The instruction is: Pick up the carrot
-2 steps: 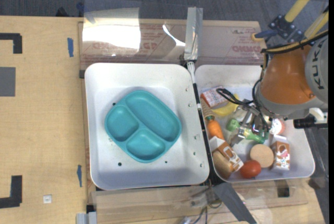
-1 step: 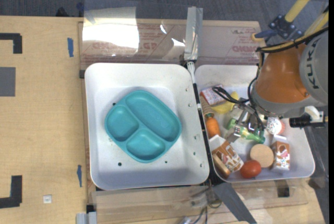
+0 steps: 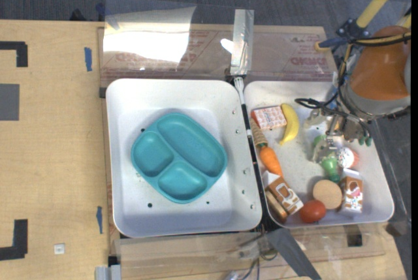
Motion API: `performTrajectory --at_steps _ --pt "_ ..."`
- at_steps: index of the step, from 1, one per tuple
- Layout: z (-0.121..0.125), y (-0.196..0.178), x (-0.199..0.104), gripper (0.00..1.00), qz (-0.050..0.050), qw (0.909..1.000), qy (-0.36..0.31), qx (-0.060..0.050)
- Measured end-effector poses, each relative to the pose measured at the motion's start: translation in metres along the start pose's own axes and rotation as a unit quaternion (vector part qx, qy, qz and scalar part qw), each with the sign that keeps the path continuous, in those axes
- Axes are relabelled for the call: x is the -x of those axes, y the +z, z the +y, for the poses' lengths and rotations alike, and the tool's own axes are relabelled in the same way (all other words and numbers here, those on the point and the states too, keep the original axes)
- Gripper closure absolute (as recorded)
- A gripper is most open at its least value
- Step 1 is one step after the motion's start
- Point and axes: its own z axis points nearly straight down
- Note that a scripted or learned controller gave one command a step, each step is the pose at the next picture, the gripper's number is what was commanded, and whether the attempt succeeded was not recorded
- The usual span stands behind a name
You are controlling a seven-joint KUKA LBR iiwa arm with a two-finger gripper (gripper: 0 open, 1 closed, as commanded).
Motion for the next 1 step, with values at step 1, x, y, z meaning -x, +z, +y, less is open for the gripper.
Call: performTrajectory --at_steps 1 --pt "0.0848 -0.0257 -0.0497 0.0 0.002 0.9993 -0.039 0.003"
